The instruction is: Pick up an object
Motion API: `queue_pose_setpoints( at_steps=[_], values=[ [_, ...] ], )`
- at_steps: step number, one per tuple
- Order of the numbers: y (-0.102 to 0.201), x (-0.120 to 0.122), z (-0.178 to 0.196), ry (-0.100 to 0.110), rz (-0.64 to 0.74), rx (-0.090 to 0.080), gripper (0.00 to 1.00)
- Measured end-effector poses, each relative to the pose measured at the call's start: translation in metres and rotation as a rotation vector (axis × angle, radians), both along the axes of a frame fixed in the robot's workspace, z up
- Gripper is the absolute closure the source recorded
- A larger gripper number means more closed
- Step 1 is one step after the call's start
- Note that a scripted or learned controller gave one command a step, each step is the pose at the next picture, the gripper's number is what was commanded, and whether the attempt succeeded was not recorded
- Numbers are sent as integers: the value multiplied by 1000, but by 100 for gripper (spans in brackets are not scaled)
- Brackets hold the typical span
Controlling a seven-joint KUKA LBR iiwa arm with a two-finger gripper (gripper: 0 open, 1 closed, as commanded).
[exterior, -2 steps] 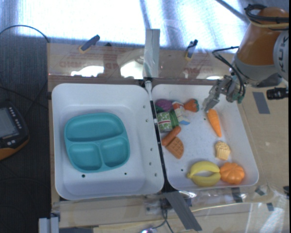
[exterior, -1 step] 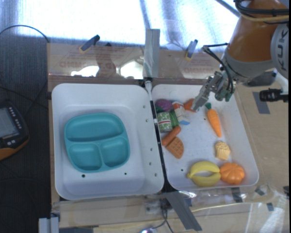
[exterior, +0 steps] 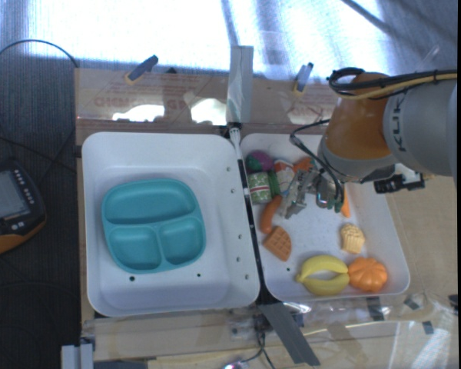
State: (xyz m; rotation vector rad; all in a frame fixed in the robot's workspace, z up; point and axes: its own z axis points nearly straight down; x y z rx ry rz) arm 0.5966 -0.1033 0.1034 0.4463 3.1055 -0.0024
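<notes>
Hovering end effector [exterior: 300,200] over right bin [exterior: 384,229], near can [exterior: 259,184]

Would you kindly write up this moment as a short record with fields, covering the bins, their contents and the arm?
left bin: holds a teal divided plate
right bin: toy food, including a banana, a small pumpkin, corn and a waffle
arm: reaches in from the right
gripper: low over the right bin's upper part, beside a green can
grasp: cannot tell
</notes>
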Motion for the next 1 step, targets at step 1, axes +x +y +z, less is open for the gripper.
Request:
queue_pose_setpoints(
  at_steps=[1],
  values=[
    [67, 7, 80, 2, -141, 2, 100]
  ],
)
